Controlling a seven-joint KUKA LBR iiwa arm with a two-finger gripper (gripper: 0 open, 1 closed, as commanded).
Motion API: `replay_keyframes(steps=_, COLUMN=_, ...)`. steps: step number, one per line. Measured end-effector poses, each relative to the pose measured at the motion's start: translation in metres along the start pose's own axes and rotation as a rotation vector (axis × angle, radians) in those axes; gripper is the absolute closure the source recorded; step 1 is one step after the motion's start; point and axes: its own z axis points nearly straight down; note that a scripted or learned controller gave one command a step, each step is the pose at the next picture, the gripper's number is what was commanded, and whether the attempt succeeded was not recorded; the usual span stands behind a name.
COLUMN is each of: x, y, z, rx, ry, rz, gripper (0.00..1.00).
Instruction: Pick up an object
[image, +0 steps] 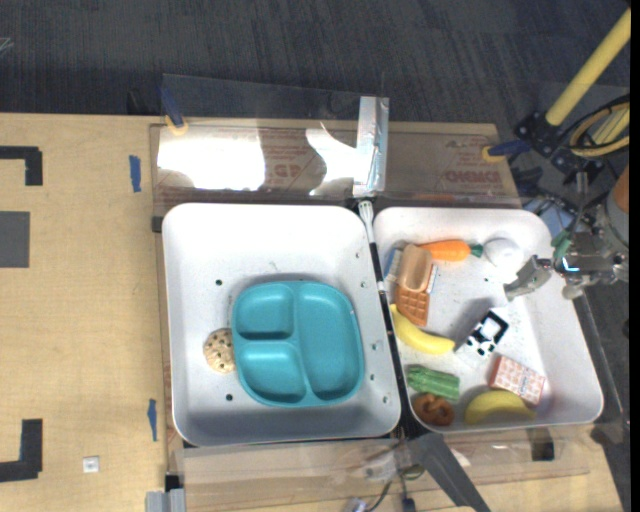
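Two bins are seen on the tabletop: left bin and right bin. The end effector is poised at the right bin's 2 o'clock corner, low over the floor; nothing is seen between its fingers, and how far they are open cannot be told.

No single target is fixed by the task. The nearest candidate is judged to be the black-and-white block, at about 7 o'clock from the end effector. A white ball lies just beside it at 10 o'clock. The carrot lies further off at 9 o'clock, long axis 3–9.

The banana is laid with its axis roughly 10–4, touching the waffle. A pink box, lemon, green item and brown item are crowded along the 6 o'clock edge.

A teal tray and cookie are held in the left bin, well apart from the end effector.

The bin wall is close at 3 o'clock and could obstruct a descent.
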Motion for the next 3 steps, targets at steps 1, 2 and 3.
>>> replay_keyframes(steps=1, x=0.037, y=0.063, z=0.136, rx=0.009, ry=0.002, rz=-0.109, gripper=0.00)
replay_keyframes(steps=2, x=-0.007, y=0.062, z=0.149, rx=-0.004, ry=-0.001, rz=0.392, gripper=0.00)
replay_keyframes(steps=3, x=0.025, y=0.105, z=0.086, rx=-0.005, ry=-0.002, rz=0.181, gripper=0.00)
